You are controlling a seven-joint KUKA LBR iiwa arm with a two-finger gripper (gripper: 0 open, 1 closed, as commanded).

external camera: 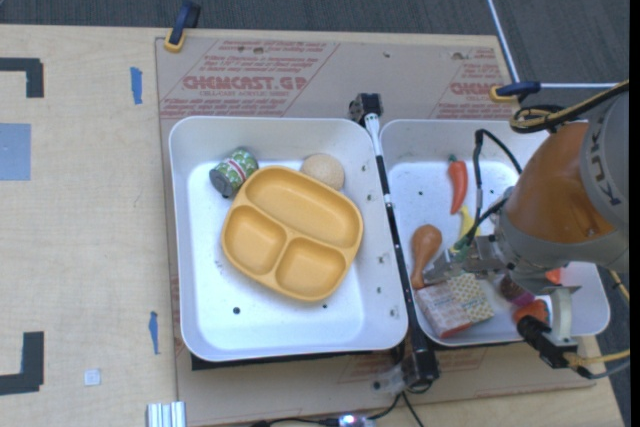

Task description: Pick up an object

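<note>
Descent into the right bin [595,310] was the step in hand, as I judged it: my arm [570,205] hung over that bin's near half, with my gripper [462,260] low among the things there. Whether my jaws stood apart or together I could not tell, since the wrist hid them from above. Nearest to me lay a flat speckled packet [455,303], tilted against the bin's near left corner, pale with a pinkish edge, and just beside it a brown drumstick-shaped toy [426,245]. An orange-red carrot or pepper [457,183] lay farther back. The next move, I reckoned, called for closing squarely on one of these and lifting straight up. The left bin [200,315] held a yellow divided tray [292,232].
</note>
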